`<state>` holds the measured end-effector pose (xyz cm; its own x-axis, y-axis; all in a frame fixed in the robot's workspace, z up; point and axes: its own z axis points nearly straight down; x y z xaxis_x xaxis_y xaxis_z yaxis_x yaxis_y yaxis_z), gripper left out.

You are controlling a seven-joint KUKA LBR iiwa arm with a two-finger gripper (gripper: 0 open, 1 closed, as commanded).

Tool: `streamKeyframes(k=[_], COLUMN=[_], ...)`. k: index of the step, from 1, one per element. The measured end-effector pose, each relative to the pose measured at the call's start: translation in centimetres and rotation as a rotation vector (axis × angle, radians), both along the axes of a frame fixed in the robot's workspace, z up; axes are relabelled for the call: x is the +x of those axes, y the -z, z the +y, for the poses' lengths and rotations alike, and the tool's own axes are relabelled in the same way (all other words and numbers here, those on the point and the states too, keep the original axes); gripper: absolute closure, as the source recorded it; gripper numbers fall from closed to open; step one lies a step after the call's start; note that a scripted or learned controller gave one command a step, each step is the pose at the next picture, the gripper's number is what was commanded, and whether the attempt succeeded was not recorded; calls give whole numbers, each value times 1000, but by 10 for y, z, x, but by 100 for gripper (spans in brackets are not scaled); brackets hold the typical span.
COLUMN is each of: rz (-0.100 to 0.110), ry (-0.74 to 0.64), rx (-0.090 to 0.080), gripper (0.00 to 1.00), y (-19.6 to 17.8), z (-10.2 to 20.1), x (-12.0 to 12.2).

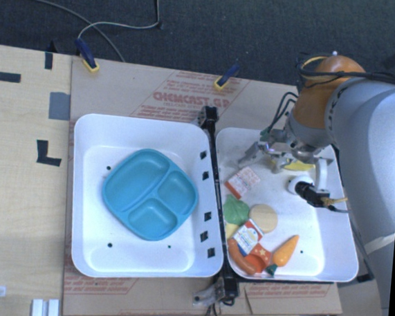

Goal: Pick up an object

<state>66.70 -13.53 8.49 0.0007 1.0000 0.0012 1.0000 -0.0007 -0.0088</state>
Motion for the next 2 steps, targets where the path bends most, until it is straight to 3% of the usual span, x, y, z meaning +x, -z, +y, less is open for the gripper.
streamKeyframes(k=[1, 2], rz=[-10, -13], ry=[-1, -1], rx=[-2, -3], gripper=[0, 0], y=[-1, -2], z=[24, 41], x=[-69, -111])
